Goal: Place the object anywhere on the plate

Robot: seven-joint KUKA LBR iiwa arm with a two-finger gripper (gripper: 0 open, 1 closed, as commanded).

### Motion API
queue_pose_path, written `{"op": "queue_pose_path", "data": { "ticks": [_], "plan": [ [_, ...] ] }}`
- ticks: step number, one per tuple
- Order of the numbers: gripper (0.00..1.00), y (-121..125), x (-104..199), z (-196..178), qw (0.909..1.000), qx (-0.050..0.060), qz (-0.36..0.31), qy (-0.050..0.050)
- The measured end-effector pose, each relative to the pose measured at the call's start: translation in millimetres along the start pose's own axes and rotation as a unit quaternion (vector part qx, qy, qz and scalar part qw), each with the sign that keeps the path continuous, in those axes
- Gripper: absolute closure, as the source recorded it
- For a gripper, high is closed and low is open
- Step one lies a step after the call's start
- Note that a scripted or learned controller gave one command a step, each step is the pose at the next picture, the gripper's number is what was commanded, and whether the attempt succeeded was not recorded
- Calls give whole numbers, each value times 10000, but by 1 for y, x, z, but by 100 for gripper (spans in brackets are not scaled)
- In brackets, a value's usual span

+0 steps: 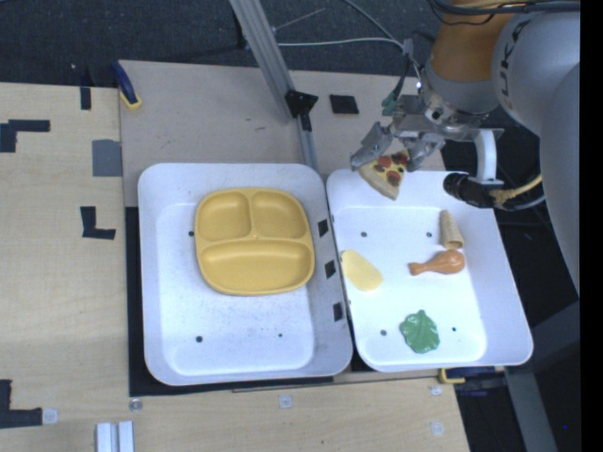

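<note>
A yellow three-compartment plate (253, 240) lies in the left white bin (170, 337). My gripper (394, 154) hangs over the far left corner of the right bin (490, 328), shut on a toy pizza slice (387, 175) that dangles point-down from its fingers above the bin floor. The plate sits well to the left of the slice and below it in the view.
On the right bin's floor lie a pale yellow disc (361, 271), a tan roll (451, 229), an orange drumstick (439, 265) and a green leafy piece (419, 331). A slanted metal pole (273, 59) rises behind the bins. A black cable (490, 193) runs at the right.
</note>
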State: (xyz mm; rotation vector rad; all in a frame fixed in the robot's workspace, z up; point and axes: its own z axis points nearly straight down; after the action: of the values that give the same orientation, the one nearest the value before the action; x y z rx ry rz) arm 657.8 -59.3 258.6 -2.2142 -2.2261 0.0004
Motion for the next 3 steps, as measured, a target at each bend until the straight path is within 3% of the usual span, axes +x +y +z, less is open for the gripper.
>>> {"op": "queue_pose_path", "data": {
  "ticks": [2, 3],
  "plan": [
    [100, -8, 96, 10, 10000, 6, 0, -3],
    [100, -10, 154, 32, 10000, 16, -6, -3]
  ]
}}
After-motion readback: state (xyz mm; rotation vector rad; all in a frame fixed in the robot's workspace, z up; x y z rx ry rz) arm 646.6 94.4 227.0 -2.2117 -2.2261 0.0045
